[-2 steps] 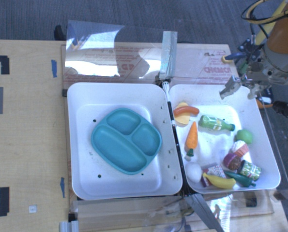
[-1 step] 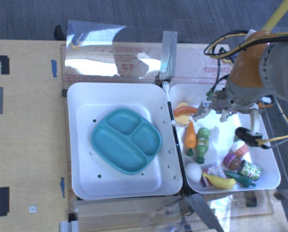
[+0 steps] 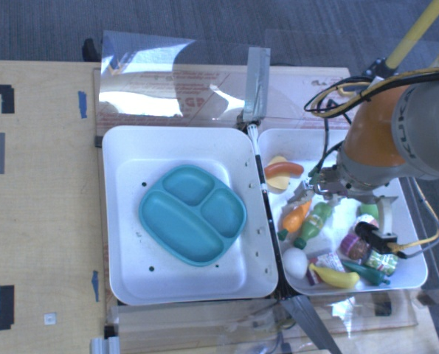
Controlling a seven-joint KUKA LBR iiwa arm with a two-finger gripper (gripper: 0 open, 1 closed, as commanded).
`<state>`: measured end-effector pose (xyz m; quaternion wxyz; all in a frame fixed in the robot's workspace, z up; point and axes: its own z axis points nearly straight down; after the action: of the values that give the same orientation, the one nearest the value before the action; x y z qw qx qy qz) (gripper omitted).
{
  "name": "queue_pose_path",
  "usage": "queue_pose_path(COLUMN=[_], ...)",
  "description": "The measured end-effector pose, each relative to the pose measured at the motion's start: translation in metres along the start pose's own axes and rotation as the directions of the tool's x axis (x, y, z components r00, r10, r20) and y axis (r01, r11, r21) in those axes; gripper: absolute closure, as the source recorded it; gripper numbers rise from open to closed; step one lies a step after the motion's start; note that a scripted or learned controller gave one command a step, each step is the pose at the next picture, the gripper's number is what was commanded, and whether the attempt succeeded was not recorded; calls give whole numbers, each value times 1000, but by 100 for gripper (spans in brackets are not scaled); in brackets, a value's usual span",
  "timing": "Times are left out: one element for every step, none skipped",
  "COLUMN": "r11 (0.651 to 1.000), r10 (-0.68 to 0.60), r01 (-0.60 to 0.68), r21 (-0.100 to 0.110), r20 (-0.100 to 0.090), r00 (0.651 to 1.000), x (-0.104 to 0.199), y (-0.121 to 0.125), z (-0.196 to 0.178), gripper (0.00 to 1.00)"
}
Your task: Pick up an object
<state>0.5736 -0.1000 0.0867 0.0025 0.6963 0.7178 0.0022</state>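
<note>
- Reaching in from the right of the camera view, the grey arm (image 3: 407,131) with its orange band hangs over the right bin (image 3: 300,144), and its pincer (image 3: 310,190) sits low over the bin's left half.
- I cannot tell how far the pincer is open, and I see nothing in its hold.
- Just under and beside the pincer lie an orange carrot (image 3: 296,217) and a green bottle (image 3: 313,224), side by side, both slanting toward the bin's near left corner.
- Up from them, close to the wall shared by the two bins, a red sausage in a pale bun (image 3: 283,171) lies just beside the pincer.
- Toward the near edge a white egg (image 3: 296,262) rests close to the bottle's lower end, with a yellow banana (image 3: 335,276) just to its right.
- A dark red can (image 3: 354,246) lies near the banana, partly tucked under the arm's hardware; the other things around it are too crowded to tell apart.
- The right bin's things are packed close, so carrot and bottle have neighbours on nearly every side.
- The left bin (image 3: 130,161) holds a teal divided plate (image 3: 193,214), lying flat near its middle and well apart from the pincer.
- Behind both bins stands a clear plastic sheet (image 3: 167,87) with a grey upright strip (image 3: 257,83) at the join.
- The pale wooden surface (image 3: 35,198) stretches off to the left, marked with black and blue tape.
</note>
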Motion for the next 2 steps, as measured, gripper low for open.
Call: queue_pose_path(r11=[1000,1000], r10=[24,26], r01=[-24,-26], r21=[0,-6], r20=[-1,1], r00=[1000,1000], x=[7,6], y=[-43,-41], z=[-1,-10], gripper=[0,100])
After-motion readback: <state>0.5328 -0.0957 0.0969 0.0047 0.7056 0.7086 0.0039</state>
